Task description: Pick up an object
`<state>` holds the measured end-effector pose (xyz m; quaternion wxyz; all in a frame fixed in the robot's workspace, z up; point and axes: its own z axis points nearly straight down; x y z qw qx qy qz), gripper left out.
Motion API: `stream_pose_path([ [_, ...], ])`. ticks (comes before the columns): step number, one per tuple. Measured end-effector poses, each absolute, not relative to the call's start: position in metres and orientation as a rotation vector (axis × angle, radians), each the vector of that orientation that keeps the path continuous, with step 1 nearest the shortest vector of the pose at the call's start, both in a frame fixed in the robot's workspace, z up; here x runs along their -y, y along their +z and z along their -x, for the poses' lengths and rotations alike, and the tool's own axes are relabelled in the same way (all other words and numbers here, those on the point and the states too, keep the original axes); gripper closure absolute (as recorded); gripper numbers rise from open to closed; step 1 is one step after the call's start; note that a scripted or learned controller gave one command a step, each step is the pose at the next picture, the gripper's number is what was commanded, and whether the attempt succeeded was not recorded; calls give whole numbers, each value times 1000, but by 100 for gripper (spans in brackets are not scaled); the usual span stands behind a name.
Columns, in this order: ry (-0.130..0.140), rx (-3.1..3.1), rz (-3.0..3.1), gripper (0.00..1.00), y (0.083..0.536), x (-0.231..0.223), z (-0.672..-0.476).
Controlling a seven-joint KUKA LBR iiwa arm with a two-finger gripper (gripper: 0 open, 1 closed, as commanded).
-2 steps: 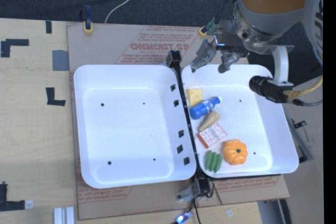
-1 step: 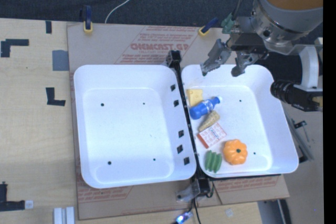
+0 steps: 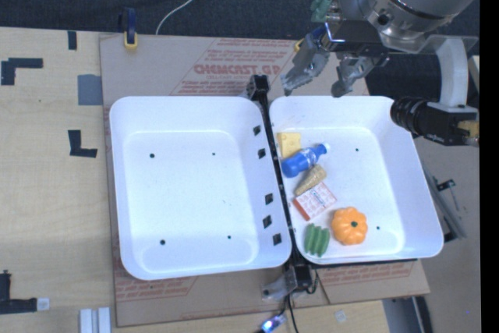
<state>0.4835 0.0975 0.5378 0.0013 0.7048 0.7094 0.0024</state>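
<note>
The tool (image 3: pixel 326 79) hangs open and holds nothing, above the far rim of the right bin (image 3: pixel 390 168). The approach step is not yet done; next it must descend over one object, maybe the pumpkin (image 3: pixel 349 225)

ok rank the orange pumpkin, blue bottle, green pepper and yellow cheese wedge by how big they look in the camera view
1. Round orange toy pumpkin
2. Blue plastic bottle with white cap
3. Small green toy pepper and yellow cheese wedge look about alike, so I won't rank them.
</note>
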Motion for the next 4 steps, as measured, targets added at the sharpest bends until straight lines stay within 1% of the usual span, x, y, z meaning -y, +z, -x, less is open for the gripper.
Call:
stream_pose_path([
  [1, 0, -2234, -2211, 100, 534, -187, -483],
  [2, -1, -2230, -2214, 100, 534, -237, -485],
  [4, -4, -2230, -2214, 100, 554, -235, -486],
])
